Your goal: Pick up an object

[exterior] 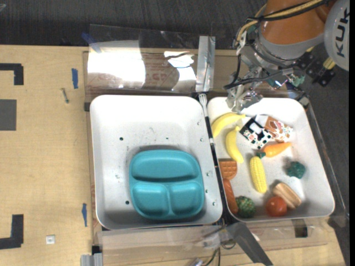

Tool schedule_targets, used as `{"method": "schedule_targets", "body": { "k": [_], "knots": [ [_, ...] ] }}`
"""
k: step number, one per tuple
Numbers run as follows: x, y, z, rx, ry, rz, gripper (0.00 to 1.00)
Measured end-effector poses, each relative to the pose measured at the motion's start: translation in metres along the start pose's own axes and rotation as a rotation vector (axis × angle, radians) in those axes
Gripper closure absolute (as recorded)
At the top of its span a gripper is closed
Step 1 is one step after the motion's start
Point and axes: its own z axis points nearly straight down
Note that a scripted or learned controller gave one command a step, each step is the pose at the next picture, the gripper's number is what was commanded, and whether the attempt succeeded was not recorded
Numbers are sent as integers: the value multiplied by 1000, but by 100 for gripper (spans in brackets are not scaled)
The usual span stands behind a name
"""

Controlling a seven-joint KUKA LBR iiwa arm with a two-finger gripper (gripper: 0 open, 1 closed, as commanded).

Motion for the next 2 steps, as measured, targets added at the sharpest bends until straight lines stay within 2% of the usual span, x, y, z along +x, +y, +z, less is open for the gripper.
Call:
{"method": "schedule_targets", "body": {
  "k": [1,2],
  "knots": [
    [-25,29,-16,6,-7,-185,100],
    [-20,22,-28,7,-7,-396,100]
  ]
}}
